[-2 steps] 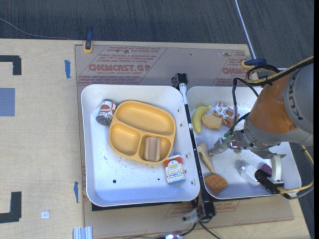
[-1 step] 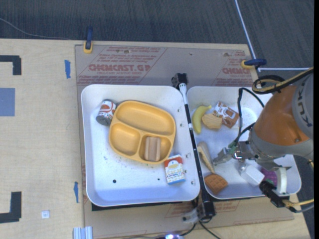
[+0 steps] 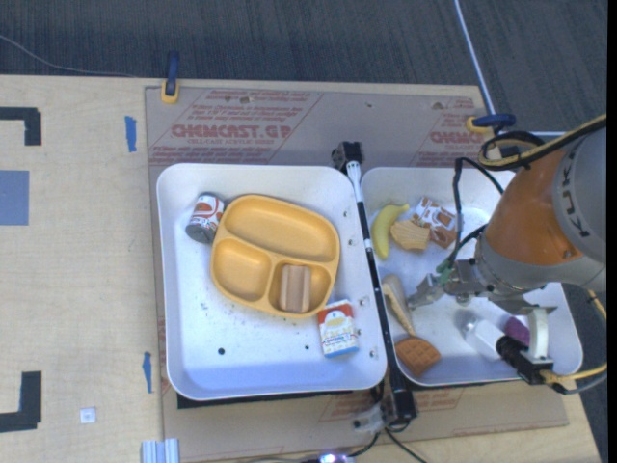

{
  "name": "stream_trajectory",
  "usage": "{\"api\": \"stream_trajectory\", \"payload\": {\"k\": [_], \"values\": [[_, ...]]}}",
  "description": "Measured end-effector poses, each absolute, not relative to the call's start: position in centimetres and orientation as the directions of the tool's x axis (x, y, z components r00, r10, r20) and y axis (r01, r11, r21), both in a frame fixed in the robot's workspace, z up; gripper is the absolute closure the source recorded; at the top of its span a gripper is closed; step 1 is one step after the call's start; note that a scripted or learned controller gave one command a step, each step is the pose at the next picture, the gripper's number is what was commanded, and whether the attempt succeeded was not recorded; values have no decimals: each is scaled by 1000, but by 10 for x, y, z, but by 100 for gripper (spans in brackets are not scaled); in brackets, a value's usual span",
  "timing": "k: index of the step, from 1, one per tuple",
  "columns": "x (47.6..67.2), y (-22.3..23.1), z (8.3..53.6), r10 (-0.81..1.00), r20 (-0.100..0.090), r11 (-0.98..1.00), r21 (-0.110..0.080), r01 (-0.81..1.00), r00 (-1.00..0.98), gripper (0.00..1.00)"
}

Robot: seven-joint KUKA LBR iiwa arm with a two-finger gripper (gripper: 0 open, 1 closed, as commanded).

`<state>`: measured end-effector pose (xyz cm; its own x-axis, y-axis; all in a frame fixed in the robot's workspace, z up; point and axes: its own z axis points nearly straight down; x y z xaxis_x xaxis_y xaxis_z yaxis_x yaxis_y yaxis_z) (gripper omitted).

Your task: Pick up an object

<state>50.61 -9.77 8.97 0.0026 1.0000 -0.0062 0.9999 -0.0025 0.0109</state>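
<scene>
Camera view. Two shallow white plastic bins sit side by side on the bench. The left bin [image 3: 183,287] carries a yellow moulded plastic compartment tray [image 3: 275,254] with a tan block [image 3: 295,286] resting in its lower right well. A small red-and-white drink can [image 3: 203,217] lies at the tray's 10 o'clock, just beside its rim. A small white-and-orange carton [image 3: 336,329] stands at the tray's 5 o'clock, touching or nearly touching its edge.

The right bin [image 3: 569,350] holds the loose pick candidates: a yellow banana [image 3: 384,228] at its 11 o'clock, a tan toast-like piece with a red-and-white packet [image 3: 425,228] beside the banana, a pale elongated cone-like piece [image 3: 396,302] along the left wall, and a round brown waffle-textured cookie [image 3: 417,355] at 7 o'clock.

The arm reaches in from 3 o'clock. Its two-finger gripper [image 3: 431,289] sits low over the bin floor, tips slightly apart and clamped on nothing, pointing towards the cone-like piece at its 9 o'clock. Judgement: the approach suits a grab in the uncluttered middle. Nothing is lifted yet.
</scene>
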Motion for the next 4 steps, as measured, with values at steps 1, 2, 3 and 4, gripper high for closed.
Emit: {"api": "stream_trajectory", "payload": {"k": [1, 2, 3, 4], "values": [[485, -95, 90, 1000, -7, 1, 21, 1000, 0, 0], [532, -96, 89, 1000, -6, 0, 14, 1000, 0, 0], [491, -94, 90, 1000, -6, 0, 18, 1000, 0, 0], [541, -106, 89, 1000, -5, 0, 13, 1000, 0, 0]]}}
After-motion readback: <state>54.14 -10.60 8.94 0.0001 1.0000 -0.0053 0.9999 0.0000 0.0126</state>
